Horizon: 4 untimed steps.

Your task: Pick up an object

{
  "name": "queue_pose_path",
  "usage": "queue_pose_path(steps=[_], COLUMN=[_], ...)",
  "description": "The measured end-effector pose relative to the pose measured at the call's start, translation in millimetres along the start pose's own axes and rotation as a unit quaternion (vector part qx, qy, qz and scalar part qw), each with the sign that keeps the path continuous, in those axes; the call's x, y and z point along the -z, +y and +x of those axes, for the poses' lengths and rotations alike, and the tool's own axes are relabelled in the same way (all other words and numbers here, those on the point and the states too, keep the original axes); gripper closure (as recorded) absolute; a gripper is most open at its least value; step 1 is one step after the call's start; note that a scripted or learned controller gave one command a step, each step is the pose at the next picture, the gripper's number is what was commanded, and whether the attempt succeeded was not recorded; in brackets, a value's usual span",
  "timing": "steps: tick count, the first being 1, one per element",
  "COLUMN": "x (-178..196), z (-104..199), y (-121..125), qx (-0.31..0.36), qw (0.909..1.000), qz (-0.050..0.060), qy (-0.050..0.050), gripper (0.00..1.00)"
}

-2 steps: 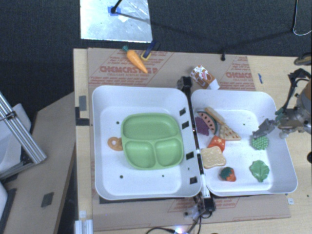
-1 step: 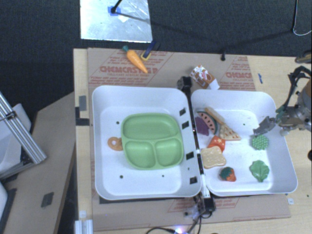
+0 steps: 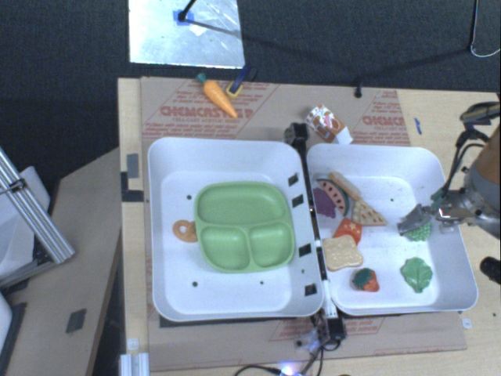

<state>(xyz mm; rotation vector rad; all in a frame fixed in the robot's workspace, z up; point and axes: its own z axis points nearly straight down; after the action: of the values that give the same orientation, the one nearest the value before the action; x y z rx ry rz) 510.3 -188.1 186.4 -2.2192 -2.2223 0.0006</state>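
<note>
A: Where is the arm?

B: It reaches in from the right, and its grey two-finger gripper (image 3: pixel 417 221) hangs low over the right white bin (image 3: pixel 395 171), near that bin's right wall. I cannot tell how the hand is set, spread or pressed together; the tip is too blurred.

A: Anything under it?

B: A small dark green leafy toy (image 3: pixel 418 231) sits right at the tip, touching or just below it. I cannot tell whether it is pinched.

A: What else lies in that bin?

B: A light green lettuce-like toy (image 3: pixel 416 274) nearer the front, a red and green strawberry-like toy (image 3: pixel 364 280) left of it, a tan toast slice (image 3: pixel 341 252), an orange-red wedge (image 3: pixel 348 229), a tan pizza-shaped slice (image 3: pixel 365 212), a purple round piece (image 3: pixel 328 200) by the divider, and a long tan stick (image 3: pixel 345 184) at the far side.

A: And the left bin?

B: The left white bin (image 3: pixel 168 171) holds a green plastic divided plate (image 3: pixel 241 225) with a small orange pretzel ring (image 3: pixel 185 230) just to its left. Beyond the bins, on the bench, lie an orange toy carrot (image 3: pixel 218 97) and a red and white packet (image 3: pixel 327 124).
</note>
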Motion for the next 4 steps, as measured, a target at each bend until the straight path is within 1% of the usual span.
queue_pose_path(steps=[1, 2, 3, 4], x=[-47.3, -99.4, -86.1, -43.0], z=[-5.5, -5.1, -5.8, -5.2], y=[-7.2, -7.1, -5.8, -2.9], qx=[0.000, 0.000, 0.000, 0.001], qw=[1.0000, 1.0000, 1.0000, 1.0000], qz=[0.001, 0.001, -0.002, -0.003], qy=[0.000, 0.000, -0.001, -0.001], gripper=[0.00, 0.00, 1.00, 1.00])
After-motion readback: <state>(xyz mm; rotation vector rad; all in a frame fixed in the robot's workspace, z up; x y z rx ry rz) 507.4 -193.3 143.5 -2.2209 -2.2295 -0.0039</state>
